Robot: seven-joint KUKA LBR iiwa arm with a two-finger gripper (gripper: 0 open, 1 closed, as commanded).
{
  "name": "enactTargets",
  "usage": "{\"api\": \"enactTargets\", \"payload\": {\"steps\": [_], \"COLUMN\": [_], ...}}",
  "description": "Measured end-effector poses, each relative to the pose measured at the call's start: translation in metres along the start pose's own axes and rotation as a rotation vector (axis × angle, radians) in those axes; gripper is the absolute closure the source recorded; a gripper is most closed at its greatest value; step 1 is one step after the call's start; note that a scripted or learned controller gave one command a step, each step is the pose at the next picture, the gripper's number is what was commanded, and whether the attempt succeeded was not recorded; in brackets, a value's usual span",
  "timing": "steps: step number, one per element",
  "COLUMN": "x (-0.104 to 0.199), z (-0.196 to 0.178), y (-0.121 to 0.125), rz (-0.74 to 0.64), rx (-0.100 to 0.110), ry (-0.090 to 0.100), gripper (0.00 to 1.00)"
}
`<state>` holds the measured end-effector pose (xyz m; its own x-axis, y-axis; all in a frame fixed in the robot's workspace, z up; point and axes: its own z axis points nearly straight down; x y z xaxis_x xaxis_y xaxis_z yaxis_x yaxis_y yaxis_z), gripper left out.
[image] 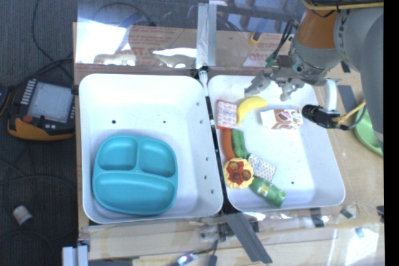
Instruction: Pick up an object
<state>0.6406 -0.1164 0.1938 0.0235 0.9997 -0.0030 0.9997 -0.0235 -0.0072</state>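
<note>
My gripper (272, 90) hangs over the back of the right bin (312, 159), its two fingers spread apart with nothing between them. Just below it lies a yellow banana (250, 106). Beside the banana are a white packet with red print (282, 118) and a small red and white card (226, 114). Further forward lie an orange carrot (228, 144), a green vegetable (239, 145), a red and yellow round toy (237, 172), a checkered packet (262, 167) and a green can (268, 192).
The left bin (143, 96) holds a teal divided plate (134, 174). A clear panel and cardboard stand behind both bins. A handheld pendant (38, 110) lies on the floor at left. The arm's orange band (327, 9) is at the upper right.
</note>
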Motion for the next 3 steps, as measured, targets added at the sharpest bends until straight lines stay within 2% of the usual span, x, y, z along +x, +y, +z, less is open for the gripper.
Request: {"api": "enactTargets", "payload": {"steps": [1, 2, 3], "x": [-0.009, -0.002, 0.000], "z": [0.091, 0.095, 0.086], "y": [0.031, -0.003, -0.003], "rz": [-0.050, -0.204, -0.206], "rx": [-0.022, -0.043, -0.036], "ry": [-0.001, -0.007, 0.002], "gripper": [0.00, 0.00, 1.00]}}
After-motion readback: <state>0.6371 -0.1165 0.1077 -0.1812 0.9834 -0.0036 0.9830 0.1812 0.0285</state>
